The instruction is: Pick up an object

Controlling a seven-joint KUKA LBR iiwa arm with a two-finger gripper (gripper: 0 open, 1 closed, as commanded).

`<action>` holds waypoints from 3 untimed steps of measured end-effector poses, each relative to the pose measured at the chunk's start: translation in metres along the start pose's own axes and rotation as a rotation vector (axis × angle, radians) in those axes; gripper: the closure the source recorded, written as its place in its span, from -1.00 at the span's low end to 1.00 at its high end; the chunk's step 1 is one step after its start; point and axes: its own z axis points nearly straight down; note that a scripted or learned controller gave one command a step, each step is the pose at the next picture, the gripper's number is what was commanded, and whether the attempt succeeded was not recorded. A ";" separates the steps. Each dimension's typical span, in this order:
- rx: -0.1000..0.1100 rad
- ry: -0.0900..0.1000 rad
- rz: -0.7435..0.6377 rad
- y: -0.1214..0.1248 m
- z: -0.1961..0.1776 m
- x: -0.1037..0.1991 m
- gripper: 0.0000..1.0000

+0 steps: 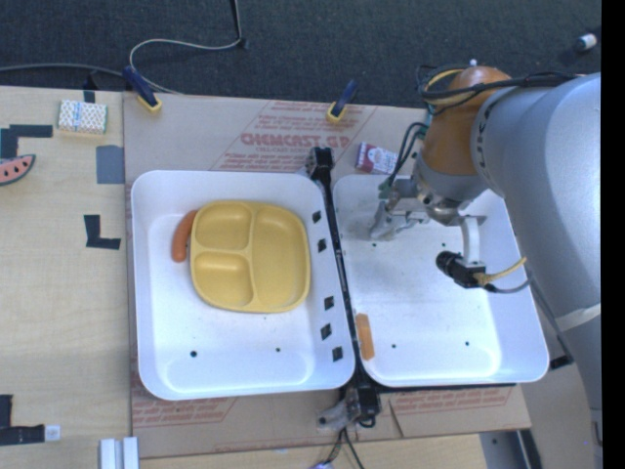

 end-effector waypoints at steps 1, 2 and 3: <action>0.001 0.003 -0.002 -0.070 -0.089 0.042 1.00; 0.002 0.003 -0.001 -0.070 -0.089 0.041 -1.00; 0.002 0.002 -0.001 -0.004 -0.089 0.033 -1.00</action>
